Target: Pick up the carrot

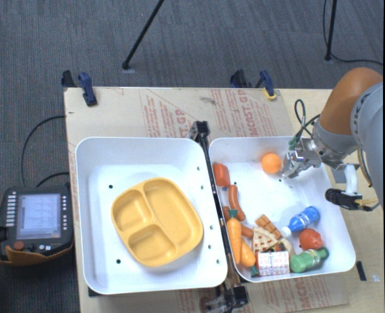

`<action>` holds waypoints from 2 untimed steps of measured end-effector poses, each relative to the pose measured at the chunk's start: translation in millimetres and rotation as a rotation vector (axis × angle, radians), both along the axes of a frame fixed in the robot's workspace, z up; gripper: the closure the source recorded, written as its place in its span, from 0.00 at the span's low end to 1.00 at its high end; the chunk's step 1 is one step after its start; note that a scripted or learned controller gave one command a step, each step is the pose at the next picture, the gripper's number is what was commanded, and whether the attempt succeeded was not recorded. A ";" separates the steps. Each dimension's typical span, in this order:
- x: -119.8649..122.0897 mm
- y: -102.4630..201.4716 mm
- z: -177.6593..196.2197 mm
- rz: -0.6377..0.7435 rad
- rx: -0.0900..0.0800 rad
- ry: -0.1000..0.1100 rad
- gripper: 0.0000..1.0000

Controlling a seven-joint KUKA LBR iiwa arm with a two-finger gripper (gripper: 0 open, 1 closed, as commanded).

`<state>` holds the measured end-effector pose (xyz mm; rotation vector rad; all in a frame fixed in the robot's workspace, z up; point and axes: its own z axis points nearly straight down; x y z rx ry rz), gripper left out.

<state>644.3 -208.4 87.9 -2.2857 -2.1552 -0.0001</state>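
Observation:
The carrot [235, 237] is a long orange piece lying lengthwise along the left side of the right bin [346, 230], near its front. My gripper [293, 166] hangs over the back of that bin, just right of an orange ball [271, 163] and well away from the carrot. Its metal fingers [290, 164] point down and left and stand open with nothing between them.
The right bin also holds sausages [235, 203], a red piece [220, 173], a waffle [266, 233], a blue bottle [303, 219], a tomato-red item [310, 238], a green item [307, 261] and a small box [273, 263]. A yellow divided plate [156, 221] lies in the left bin [94, 175].

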 end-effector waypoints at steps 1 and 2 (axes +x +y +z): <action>0.6 3.0 -0.1 0.002 0.007 0.001 0.00; -0.4 79.1 11.6 -0.257 0.002 0.003 0.00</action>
